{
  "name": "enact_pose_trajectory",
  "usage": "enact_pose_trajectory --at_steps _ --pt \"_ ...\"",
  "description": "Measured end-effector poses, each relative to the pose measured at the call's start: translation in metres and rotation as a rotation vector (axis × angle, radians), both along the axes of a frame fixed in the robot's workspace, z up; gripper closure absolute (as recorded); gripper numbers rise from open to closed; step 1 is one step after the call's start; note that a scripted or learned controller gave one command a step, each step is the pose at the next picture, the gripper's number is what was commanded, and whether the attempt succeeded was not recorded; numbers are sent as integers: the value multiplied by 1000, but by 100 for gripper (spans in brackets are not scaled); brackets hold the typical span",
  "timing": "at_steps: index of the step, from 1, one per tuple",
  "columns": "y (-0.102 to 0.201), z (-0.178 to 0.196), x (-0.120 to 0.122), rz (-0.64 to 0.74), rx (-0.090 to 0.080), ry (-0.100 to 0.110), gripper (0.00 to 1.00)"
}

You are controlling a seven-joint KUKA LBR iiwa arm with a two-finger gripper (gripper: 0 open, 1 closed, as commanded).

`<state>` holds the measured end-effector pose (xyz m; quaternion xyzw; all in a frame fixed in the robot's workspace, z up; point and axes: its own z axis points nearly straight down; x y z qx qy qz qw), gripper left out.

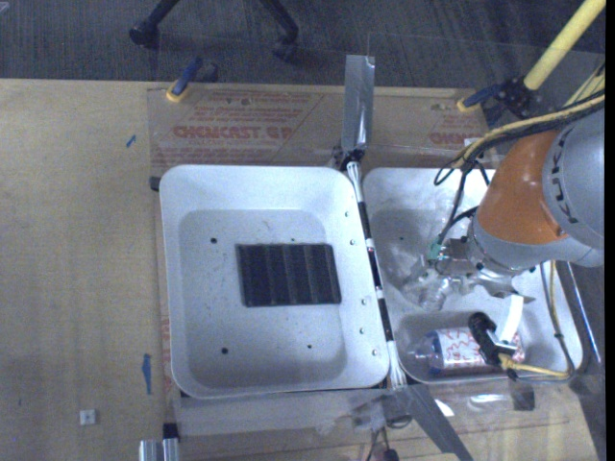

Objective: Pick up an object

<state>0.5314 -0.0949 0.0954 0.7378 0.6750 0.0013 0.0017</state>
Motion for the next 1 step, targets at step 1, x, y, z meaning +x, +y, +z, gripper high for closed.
enact_pose_trajectory --at_steps 1 --pt "-1 -5 21 92 10 31 0"
